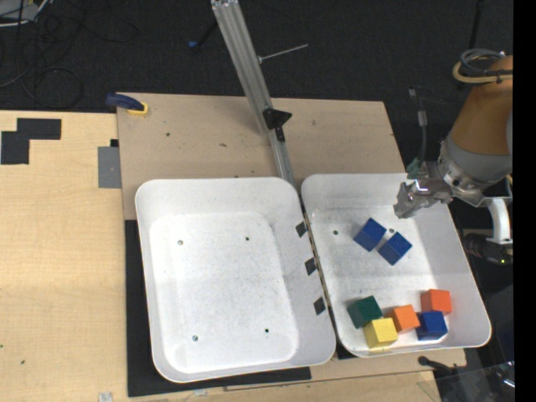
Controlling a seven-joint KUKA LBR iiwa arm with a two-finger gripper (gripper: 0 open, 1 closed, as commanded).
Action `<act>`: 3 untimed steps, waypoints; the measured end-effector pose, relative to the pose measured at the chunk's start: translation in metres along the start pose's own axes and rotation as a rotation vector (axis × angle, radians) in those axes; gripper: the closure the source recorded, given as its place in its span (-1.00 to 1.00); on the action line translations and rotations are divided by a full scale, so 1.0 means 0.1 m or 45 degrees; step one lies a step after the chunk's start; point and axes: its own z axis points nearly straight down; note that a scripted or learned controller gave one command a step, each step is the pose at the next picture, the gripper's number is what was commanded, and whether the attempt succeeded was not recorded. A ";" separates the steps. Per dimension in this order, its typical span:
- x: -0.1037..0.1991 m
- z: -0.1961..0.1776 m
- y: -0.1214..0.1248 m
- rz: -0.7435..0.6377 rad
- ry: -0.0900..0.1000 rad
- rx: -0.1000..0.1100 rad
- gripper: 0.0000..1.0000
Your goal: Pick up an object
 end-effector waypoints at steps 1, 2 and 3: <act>0.03 -0.58 -0.07 -0.001 0.000 -0.001 1.00; 0.03 -0.60 -0.07 -0.005 0.001 0.007 1.00; 0.64 -0.59 -0.02 -0.006 0.005 0.008 1.00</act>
